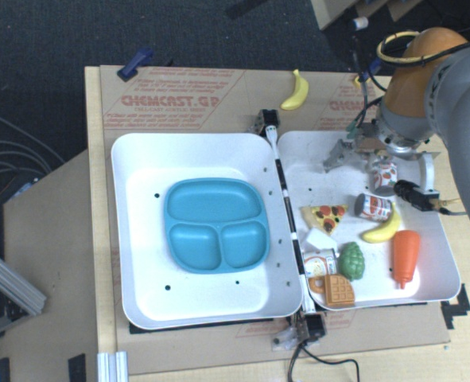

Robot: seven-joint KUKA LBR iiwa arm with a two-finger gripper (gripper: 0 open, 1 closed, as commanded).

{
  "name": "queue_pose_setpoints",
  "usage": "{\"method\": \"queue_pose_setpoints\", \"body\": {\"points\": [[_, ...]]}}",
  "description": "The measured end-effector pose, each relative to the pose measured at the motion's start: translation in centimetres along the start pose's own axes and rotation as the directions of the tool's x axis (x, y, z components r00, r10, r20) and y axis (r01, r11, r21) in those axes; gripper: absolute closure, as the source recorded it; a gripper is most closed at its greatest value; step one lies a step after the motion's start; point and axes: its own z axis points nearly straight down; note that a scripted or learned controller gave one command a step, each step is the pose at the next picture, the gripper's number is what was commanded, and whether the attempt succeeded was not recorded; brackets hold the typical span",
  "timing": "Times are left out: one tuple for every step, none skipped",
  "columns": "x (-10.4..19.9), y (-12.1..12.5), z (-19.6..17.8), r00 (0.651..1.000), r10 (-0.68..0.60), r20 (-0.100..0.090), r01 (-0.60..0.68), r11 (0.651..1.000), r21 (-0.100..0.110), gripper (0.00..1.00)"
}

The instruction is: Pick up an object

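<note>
My gripper (380,164) hangs over the far part of the right bin (437,285), fingers spread apart and open. A small red-and-white can (384,176) stands just under it, between the two fingers (335,157), not lifted. Nearer in the same bin lie a dark soda can (374,206), a pizza slice (328,216), a yellow banana (384,228), an orange carrot (405,258), a green vegetable (351,261), a small carton (319,263) and a waffle (337,290).
The left bin (135,173) holds a blue divided plate (216,223). A second banana (296,91) lies on the cardboard behind the bins, and a blue clip (134,64) sits at the board's far left corner. The arm's orange band (416,74) rises at the right.
</note>
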Motion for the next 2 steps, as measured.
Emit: {"method": "queue_pose_setpoints", "body": {"points": [[-0.47,0.04,0.0,1.0,-0.001,-0.003,0.001,1.0,0.0,0.0],[-0.72,0.07,0.0,1.0,-0.001,-0.005,0.001,1.0,0.0,0.0]]}}
